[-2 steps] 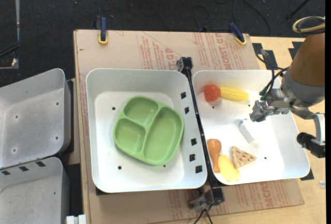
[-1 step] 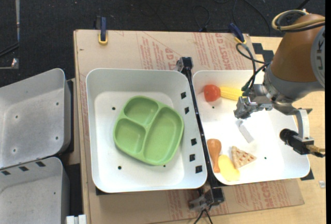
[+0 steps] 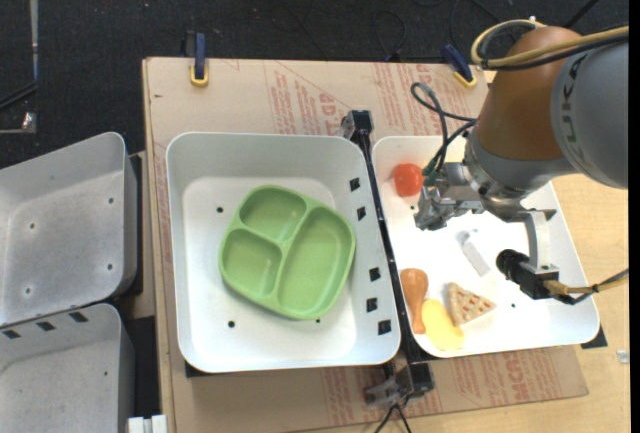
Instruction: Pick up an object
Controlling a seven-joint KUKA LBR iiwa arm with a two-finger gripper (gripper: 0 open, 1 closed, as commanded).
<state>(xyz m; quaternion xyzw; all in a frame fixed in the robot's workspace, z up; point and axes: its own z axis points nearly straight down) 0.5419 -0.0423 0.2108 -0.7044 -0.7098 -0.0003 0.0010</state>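
**Gripper low in the right bin, beside the red piece**

I see the arm (image 3: 560,111) reaching in from the right over the right bin (image 3: 545,326). Its gripper (image 3: 431,214) points down into the far-left part of that bin. From this slanted look down I cannot tell how far the gripper is spread, or whether it has hold of anything; the wrist hides too much of it.

The things I could pick all lie in the right bin. A red round piece (image 3: 406,179) sits at the far-left of the bin floor, just left of the gripper and a little farther back; I cannot tell if they touch. A small pale grey block (image 3: 473,254) lies tilted on the floor near the middle of the bin, on the near-right side of the gripper and apart from it. Along the near-left side, an orange piece (image 3: 413,286) lies close to the bin's left wall. A yellow piece (image 3: 438,322) lies just near-right of it and seems to touch it. A tan wedge with red marks (image 3: 468,304) rests against the yellow piece's right side.

The left bin (image 3: 190,171) holds a green divided plate (image 3: 288,249) with three compartments, lying flat and turned at an angle. Both bins sit side by side on the brown worktop (image 3: 270,91).
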